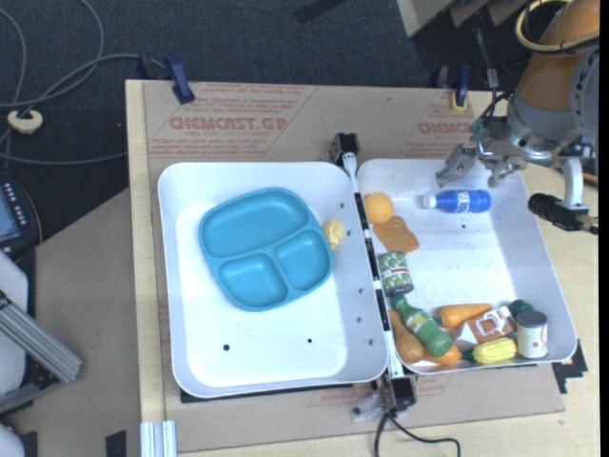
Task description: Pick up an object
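Observation:
My gripper (478,167) hangs over the far end of the right bin (533,255), fingers spread open and nothing between them. Just below it a blue water bottle (460,201) lies on its side on the bin floor, apart from the fingers. Along the bin's left wall sit an orange ball (379,207), a brown-orange piece (399,236) and a small labelled can (395,272). At the near end lie a green bottle (424,325), a carrot (463,313), a small carton (490,325), a yellow corn piece (495,352) and a white-lidded can (531,334).
The left bin (190,322) holds a blue divided plate (266,248) and a small yellow item (334,231) by its right wall. A black clamp (345,147) sits where the bins meet at the far edge. The arm's orange band (552,79) rises at the right.

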Motion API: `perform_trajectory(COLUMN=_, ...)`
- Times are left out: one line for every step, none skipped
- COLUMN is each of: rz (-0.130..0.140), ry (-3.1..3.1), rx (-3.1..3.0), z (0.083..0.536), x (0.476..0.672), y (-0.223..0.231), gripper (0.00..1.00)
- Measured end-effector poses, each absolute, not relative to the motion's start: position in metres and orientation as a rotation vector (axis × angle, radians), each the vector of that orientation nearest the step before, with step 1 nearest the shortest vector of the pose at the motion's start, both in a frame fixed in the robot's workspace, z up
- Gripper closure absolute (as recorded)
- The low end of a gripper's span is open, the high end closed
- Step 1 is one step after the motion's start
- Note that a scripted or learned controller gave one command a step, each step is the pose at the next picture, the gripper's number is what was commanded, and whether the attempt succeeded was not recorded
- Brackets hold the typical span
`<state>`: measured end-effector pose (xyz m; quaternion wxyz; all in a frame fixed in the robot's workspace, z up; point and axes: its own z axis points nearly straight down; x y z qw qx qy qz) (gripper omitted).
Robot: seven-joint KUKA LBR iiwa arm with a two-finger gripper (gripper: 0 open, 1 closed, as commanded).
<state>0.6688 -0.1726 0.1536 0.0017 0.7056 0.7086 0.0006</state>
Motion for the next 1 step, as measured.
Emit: perform_trajectory(rz=0.007, ry=2.218, rx=2.213, z=0.1060, x=0.6687, y=-0.1798, gripper=0.00)
